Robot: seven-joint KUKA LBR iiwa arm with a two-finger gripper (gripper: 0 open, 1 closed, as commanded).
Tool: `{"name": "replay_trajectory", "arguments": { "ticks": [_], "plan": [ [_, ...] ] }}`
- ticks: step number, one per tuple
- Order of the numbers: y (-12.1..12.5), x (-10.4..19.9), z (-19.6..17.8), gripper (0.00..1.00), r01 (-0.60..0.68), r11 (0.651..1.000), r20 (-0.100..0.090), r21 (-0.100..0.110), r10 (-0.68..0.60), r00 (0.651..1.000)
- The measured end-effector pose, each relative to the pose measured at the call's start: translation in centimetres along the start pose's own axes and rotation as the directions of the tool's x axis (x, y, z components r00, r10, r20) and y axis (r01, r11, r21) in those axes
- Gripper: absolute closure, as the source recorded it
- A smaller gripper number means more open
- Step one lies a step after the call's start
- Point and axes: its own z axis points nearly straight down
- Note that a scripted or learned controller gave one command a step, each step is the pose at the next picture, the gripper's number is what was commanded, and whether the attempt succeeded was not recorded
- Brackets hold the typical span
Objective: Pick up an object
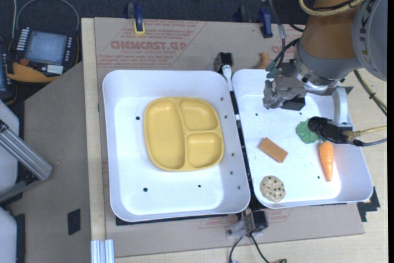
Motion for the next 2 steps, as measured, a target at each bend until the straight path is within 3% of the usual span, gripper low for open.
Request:
{"name": "replay_trajectory", "arguments": {
  "ticks": [2],
  "plan": [
    [-2.8,10.6,-1.0,1.0,0.0,1.0,0.001,0.002,0.0,1.0]
  ]
}}
